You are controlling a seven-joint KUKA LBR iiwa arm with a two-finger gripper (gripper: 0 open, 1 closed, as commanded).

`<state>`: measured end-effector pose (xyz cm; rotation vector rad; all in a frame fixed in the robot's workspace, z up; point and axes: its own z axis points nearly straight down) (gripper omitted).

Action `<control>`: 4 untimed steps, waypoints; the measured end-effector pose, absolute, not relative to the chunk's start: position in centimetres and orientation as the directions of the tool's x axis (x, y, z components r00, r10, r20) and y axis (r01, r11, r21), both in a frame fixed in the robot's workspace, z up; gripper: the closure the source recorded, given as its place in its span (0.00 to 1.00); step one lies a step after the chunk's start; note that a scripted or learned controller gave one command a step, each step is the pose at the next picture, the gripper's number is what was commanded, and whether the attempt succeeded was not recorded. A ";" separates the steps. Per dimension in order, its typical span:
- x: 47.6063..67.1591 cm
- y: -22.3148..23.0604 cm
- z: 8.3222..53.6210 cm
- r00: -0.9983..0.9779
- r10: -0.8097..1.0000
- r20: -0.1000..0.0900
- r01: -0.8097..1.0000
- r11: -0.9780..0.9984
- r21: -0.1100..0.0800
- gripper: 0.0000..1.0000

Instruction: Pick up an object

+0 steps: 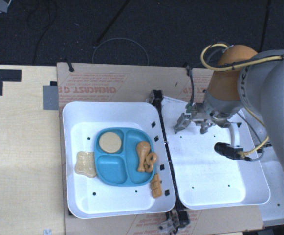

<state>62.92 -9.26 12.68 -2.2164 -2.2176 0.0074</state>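
Dark carpet with loose black cables runs behind my surface, a pale wood-grain top with a sheet of brown printed cardboard laid over its middle, and on that cardboard sit two shallow white plastic bins, side by side and clipped together along a black seam. Toward the near edge of the left bin lies a blue tray, smooth and rounded, moulded into three compartments: a flat tan disc fills the back-left one, and a knobbly golden-brown piece, twisted somewhat like a pretzel, lies in the right one, its end on the tray's right rim. Touching the tray's left rim is a pale, beige piece, soft-edged and roughly square. Just off the tray's near-right corner, against the bin's right wall, lies a small orange-brown lumpy piece. The right bin has a smooth white floor with a few small dark holes. My claw hangs over the back-left corner of that right bin, its grey metal fingers spread apart with nothing between them, well apart from everything in the left bin.
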 end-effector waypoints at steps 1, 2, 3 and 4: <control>63.0 -9.4 14.0 0.003 1.000 0.000 1.000 -0.003 -0.005 1.00; 62.5 -9.4 18.4 0.005 1.000 0.000 1.000 -0.005 0.000 1.00; 62.2 -9.2 24.6 0.000 1.000 0.000 1.000 0.000 0.001 1.00; 62.2 -9.3 24.8 0.000 1.000 0.000 1.000 0.000 -0.001 1.00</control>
